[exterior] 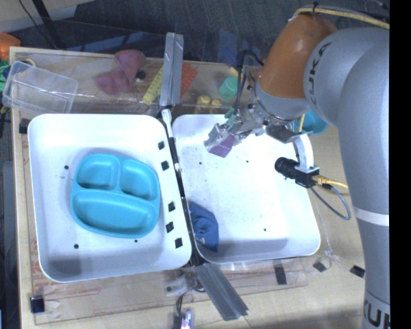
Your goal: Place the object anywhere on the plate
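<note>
A light blue plate (pixel 115 196) with three compartments lies in the middle of the left bin (pixel 48 149). My gripper (pixel 222 139) hangs over the far left part of the right bin (pixel 274 218), well to the right of the plate. A small purple block (pixel 221 147) sits between its grey fingertips, and the gripper is shut on it. A dark blue crumpled object (pixel 204 226) lies in the right bin's near left corner.
The raised divider (pixel 172 184) between the bins separates the gripper from the plate. A black connector with a yellow cable (pixel 298 171) juts over the right bin. Behind the bins are a clear plastic box (pixel 38 88), pink items (pixel 123 70) and small toys (pixel 226 88).
</note>
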You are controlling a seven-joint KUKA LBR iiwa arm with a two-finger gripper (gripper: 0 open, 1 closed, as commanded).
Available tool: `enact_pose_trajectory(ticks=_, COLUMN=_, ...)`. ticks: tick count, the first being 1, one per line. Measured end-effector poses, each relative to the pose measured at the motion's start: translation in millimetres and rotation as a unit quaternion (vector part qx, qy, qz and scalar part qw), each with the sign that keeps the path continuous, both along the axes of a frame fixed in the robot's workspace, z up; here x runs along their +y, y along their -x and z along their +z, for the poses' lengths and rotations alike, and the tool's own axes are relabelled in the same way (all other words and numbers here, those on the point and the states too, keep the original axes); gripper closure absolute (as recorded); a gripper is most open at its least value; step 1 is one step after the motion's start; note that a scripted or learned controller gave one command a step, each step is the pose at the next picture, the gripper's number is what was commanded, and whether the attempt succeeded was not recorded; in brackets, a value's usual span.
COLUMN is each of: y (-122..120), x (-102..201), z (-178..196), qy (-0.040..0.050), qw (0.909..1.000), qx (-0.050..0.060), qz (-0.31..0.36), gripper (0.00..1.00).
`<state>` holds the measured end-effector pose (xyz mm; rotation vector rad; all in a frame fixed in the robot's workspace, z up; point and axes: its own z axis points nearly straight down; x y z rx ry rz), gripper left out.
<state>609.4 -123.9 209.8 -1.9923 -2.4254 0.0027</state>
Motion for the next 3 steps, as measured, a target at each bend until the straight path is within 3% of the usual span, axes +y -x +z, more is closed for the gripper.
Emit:
enact_pose_trajectory(ticks=1, y=3.4, x=82.7, z=-18.8, qy=-0.0003, qw=0.9891, qx=0.000, qz=0.147, gripper=1.00)
enact_pose_trajectory(ticks=2, y=53.7, x=143.9, z=-7.1, qy=0.0000, qw=0.9877, qx=0.000, qz=0.156, gripper=1.00)
enact_pose_trajectory(ticks=3, y=53.5, x=143.3, z=-6.7, qy=0.0001, qw=0.9878, qx=0.000, qz=0.156, gripper=0.00)
